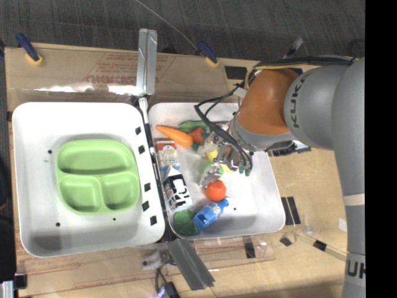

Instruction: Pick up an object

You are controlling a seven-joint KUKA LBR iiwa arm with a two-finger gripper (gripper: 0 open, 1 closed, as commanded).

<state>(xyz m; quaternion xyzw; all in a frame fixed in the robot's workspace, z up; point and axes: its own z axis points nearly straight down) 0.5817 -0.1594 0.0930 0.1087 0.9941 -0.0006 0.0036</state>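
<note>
Two white bins are sitting side by side on the table, and I am working over the right bin, where all the loose things are lying. I am reaching in from the right, and my fingers are hanging low among the clutter near the bin's middle. I cannot tell whether they are open or closed; the metal parts and cables at my wrist are blurring together there, and I am seeing nothing clearly pinched between them.

By my judgement I am in the descent-and-grasp step, not yet lifting. The likeliest target is the red ball, which is lying just below my fingers, close enough that it may be touching them. Being round, it is pointing no particular way and has no long axis, so any approach angle would serve. The next move calls for settling squarely over it and closing without knocking it toward the blue bottle just beside it.

If I am going for the carrot instead, it is lying flat at the bin's upper left, its long axis running from upper left to lower right, thicker end toward the green leafy piece. I would be needing to close across that axis.
</note>
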